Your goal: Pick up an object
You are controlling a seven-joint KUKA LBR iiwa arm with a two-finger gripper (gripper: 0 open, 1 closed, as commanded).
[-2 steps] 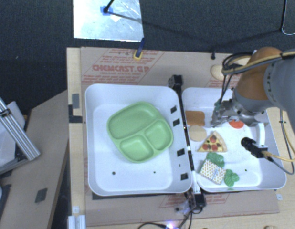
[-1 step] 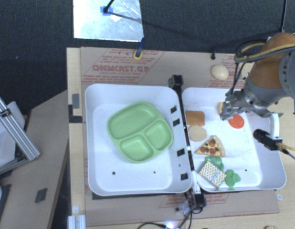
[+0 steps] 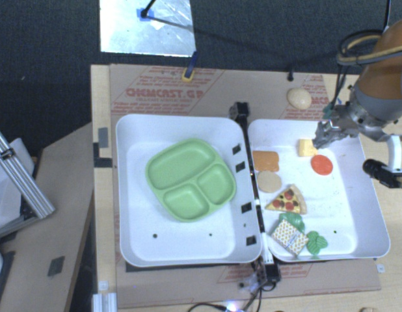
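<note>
Desk (image 3: 103,168) is carrying a cardboard sheet (image 3: 162,90) with two white bins side by side. Left bin (image 3: 142,239) is holding a green divided plate (image 3: 190,179), sitting roughly centred. Right bin (image 3: 357,220) is holding the small toy foods. Arm (image 3: 383,77) is reaching in from the right, hanging over the right bin's upper right corner. Gripper (image 3: 326,134) is pointing down at the bin's top edge, just beside a yellow cheese block (image 3: 306,147); how far it is open is too small and dark to tell, and nothing is showing between its tips. Pizza slice (image 3: 287,201) is lying mid-bin, below a tan round slice (image 3: 269,182) and an orange-brown square slice (image 3: 265,160). Checkered packet (image 3: 289,236) and green leafy piece (image 3: 313,242) are sitting near the lower edge, touching. Red tomato slice (image 3: 322,165) is lying just below the cheese. A beige egg (image 3: 299,97) is resting on the cardboard, outside the bins, above the right one.
</note>
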